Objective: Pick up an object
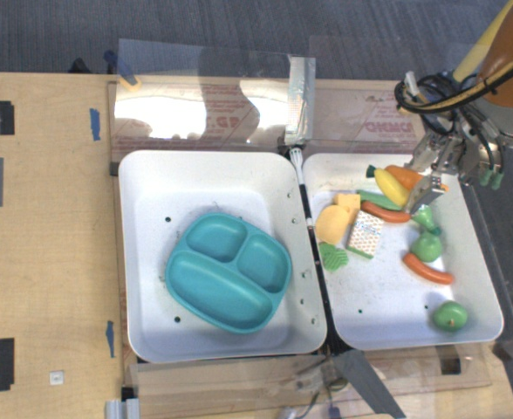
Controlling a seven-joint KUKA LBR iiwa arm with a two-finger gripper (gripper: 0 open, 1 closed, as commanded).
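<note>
Since our gripper hangs low over the right bin, at about one o'clock from that bin's middle, we judge the step in hand to be closing in on one of the toys crowded there. Whether it is parted or clenched we cannot tell, and nothing can be seen held in it.

Just at its nine o'clock lies a yellow banana with an orange piece pressed against it, and a red-and-green strip runs underneath them. These three touch, so a descent here risks pinching two at once or nudging one aside. We would centre over a single item and approach straight down.

Easier targets sit apart: a green apple alone at five o'clock in the bin, and an orange carrot near a green round toy toward three o'clock. A yellow chunk and a speckled packet lean together at nine o'clock.

In the left bin rests a teal divided plate, well apart from the arm.
</note>
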